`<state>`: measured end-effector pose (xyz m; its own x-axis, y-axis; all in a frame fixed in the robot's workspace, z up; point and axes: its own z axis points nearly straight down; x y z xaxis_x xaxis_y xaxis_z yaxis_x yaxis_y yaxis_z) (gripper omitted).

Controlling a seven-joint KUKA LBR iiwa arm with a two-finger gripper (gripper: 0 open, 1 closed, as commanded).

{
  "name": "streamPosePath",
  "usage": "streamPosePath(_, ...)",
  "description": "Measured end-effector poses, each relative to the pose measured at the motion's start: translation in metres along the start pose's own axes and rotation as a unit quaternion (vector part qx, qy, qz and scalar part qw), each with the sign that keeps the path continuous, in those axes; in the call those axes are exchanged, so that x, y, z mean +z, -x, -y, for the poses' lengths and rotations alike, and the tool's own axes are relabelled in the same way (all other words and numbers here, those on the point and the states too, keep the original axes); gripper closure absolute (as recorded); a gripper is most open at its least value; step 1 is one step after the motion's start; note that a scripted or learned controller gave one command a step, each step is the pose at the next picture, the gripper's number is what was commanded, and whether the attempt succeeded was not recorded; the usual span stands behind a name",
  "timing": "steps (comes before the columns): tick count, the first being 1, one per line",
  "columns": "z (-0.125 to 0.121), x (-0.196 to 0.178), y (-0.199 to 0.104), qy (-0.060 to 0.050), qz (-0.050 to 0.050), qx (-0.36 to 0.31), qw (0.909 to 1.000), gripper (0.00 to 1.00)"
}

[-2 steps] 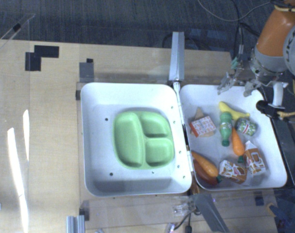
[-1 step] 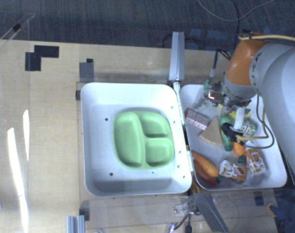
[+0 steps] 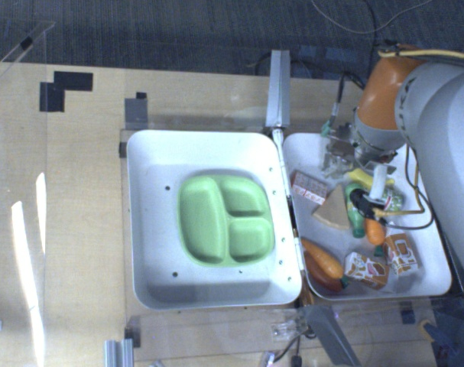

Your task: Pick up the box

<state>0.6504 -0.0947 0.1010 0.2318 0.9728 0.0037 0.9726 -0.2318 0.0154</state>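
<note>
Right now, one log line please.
pincer: over right bin | box: lying in bin, not held | green tray: left bin

Robotics laboratory test cell. A pale wooden tabletop carries two white bins fixed by metal brackets; black tape markers sit on its surface, loose cables trail over dark carpet, and a grey-and-orange industrial arm reaches in.
</note>
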Motion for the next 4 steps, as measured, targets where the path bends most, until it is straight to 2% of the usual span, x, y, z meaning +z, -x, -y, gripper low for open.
streamPosePath(1, 0.000, 0.000, 0.000, 0.000, 0.000, 0.000, 1.0000, 0.00)
streamPosePath(2, 0.000, 0.000, 0.000, 0.000, 0.000, 0.000, 1.0000, 0.00)
streamPosePath(3, -0.017, 0.014, 0.017, -0.012, 0.004, 0.278, 0.9605, 0.00)
streamPosePath(4, -0.017, 0.014, 0.017, -0.012, 0.004, 0.278, 0.9606, 0.00)
